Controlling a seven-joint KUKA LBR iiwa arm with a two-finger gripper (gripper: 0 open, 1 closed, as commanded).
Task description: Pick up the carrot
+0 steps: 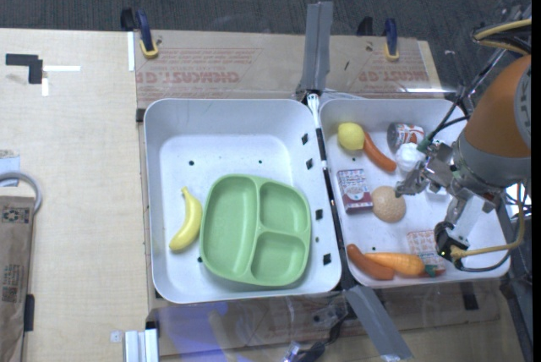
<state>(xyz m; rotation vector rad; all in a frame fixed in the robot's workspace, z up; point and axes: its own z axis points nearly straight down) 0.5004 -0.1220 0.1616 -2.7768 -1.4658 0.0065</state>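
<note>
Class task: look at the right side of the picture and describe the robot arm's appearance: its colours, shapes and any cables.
The arm has a rounded orange band over grey metal. Its end effector is silvery metal. Black and yellow cables loop around it.

Bright, even overhead light, soft shadows (slight blur, mild glare on the white bins point(157, 183)).

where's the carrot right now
In the camera view the carrot lies along the near edge of the right bin, beside a red-orange sausage-like item and just below the round tan ball.
</note>
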